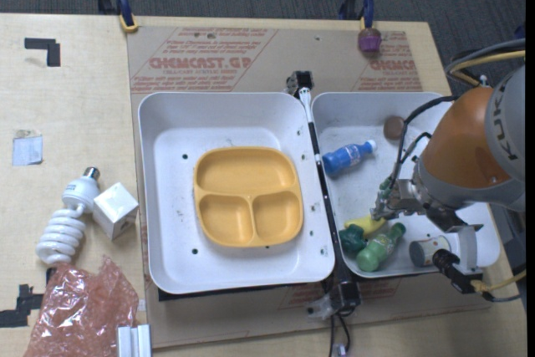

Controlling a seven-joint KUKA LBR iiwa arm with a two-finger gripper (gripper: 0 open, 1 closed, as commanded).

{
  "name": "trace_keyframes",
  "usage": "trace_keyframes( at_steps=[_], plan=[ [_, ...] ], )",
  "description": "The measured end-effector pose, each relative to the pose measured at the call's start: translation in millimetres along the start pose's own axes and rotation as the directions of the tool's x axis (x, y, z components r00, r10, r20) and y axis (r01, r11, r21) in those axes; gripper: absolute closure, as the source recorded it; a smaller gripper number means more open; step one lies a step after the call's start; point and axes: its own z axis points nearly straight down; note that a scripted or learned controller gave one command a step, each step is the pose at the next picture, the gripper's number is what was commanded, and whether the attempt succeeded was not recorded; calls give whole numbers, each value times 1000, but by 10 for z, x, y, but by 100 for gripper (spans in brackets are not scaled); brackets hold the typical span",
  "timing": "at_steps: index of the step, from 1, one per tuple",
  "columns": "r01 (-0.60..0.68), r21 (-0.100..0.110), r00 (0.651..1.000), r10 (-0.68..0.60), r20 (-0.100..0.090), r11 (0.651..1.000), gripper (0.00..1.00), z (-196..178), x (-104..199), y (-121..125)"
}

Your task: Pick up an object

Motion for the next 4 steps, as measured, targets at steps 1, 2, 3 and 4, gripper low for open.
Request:
trace_keyframes(
  at_steps=[1, 2, 3, 4],
  plan=[
    [8, 33, 1000, -8, -10, 999, 100, -805, 627, 635],
    [8, 33, 1000, -8, -10, 999, 0, -805, 627, 635],
    [5, 34, 1000, -4, -11, 999, 0, 100, -328, 92],
    [4, 31, 1000, -3, -10, 1000, 100, 2, -332, 106]
  ],
)
